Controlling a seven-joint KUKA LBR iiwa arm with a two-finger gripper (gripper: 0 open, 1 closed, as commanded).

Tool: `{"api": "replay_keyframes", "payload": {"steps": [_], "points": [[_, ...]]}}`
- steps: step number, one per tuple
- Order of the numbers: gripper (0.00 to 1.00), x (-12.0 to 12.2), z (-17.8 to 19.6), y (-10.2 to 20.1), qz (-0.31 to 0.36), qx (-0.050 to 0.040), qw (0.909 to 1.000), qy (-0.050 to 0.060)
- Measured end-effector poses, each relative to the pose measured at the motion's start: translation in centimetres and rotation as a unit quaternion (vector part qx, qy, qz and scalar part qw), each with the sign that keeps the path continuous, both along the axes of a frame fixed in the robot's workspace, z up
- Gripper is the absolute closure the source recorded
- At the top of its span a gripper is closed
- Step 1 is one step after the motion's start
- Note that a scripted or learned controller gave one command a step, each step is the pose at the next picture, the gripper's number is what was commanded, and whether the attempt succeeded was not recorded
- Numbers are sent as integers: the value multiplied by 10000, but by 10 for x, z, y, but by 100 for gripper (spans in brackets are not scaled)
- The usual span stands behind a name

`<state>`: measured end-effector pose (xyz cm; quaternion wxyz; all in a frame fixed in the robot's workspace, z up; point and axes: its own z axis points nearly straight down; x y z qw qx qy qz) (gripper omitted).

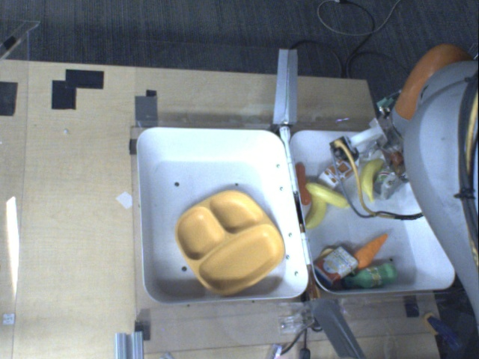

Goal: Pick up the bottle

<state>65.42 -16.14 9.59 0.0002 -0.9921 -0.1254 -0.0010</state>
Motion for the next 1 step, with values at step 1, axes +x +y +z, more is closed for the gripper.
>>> {"api": "replay_keyframes", "payload": {"steps": [1], "points": [[0, -1, -9, -37, -175, 33, 9998, -26]]}}
